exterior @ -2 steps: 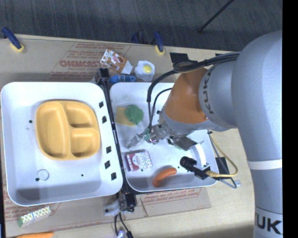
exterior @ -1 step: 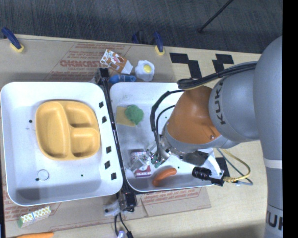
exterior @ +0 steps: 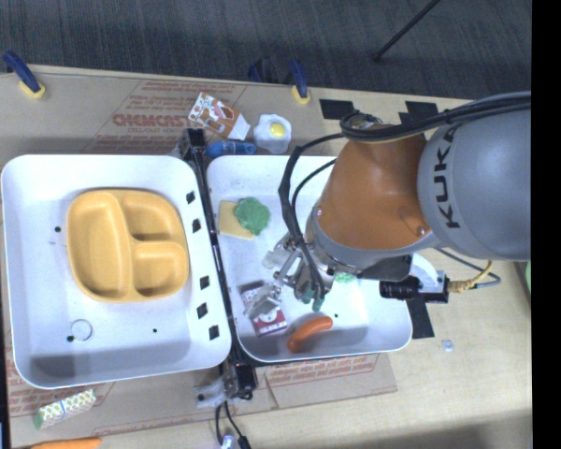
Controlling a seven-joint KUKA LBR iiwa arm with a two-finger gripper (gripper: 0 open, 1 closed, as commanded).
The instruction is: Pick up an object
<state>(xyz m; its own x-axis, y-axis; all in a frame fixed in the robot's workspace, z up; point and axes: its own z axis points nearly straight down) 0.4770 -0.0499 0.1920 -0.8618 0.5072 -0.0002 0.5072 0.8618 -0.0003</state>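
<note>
Closest to me, at the front of the right white plastic bin [exterior: 393, 330], lies a small orange sausage-shaped toy [exterior: 309, 331]. Just beside it, to the left, is a small red and white packet [exterior: 266, 314]. The metal gripper [exterior: 297, 277] hangs right over these two. I cannot tell if its fingers are wide or narrow, because the wrist and wires hide them. Nothing looks held yet.

I think the arm is getting ready to grab the packet or the orange toy. To do it well, it should come straight down over one thing alone. The two lie so close that it could bump one while closing on the other.

A bit farther back in the same bin sits a green round lump on a yellow wedge [exterior: 242, 217]. In the left white bin [exterior: 23, 251] rests a yellow plastic tray with three sections [exterior: 128, 242].

On the big grey arm [exterior: 467, 185] I can read "KUK". Farther back, the brown cardboard sheet [exterior: 140, 115] has red print that looks like "CHEMCAS". The words on the packet are too small to read.
</note>
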